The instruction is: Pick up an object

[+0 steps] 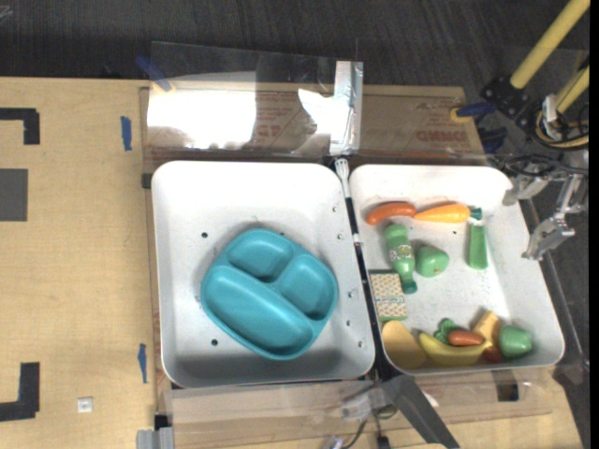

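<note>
The right white bin [538,293] holds several toy foods. Along its back lie a red-orange pepper [388,211] and an orange carrot [442,214]. A slim green bottle [478,244] stands to their right. Near the bin's left wall, a green bumpy vegetable [401,251] touches a round green piece [431,261]. A small patterned card [387,295] lies just below them. At the front, a yellow banana [449,349], a red chili [465,339] and a green pepper [515,341] are bunched together.
The left white bin [178,251] holds a teal divided plate [267,293]. A clear plastic sheet [253,110] stands behind the bins. Metal brackets and cables [552,218] crowd the right bin's outer right edge, below a yellow pole [552,36].
</note>
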